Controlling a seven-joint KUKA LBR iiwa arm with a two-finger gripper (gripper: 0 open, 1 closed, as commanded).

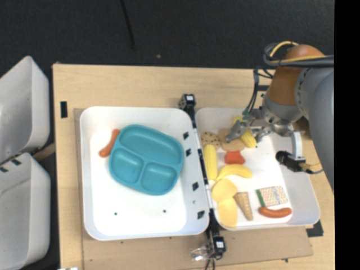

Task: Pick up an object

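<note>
My gripper [241,131] is low over the far part of the right bin [301,176], at the end of the grey arm with the orange band [288,86]. A small yellow piece [249,141] lies right beside its tip, and a tan piece [227,138] shows just to its left. Whether either is between the fingers is hidden. Close by are a brown cookie [210,138], a yellow corn cob [209,161], a red-orange piece [234,157] and a banana [236,171].
Toward the front of the right bin lie two pale yellow slices [225,198], an ice cream cone [244,205], a patterned packet [272,196] and a red sausage [275,211]. In the left bin [93,207] sit a teal divided plate [146,159] and an orange sausage [108,143].
</note>
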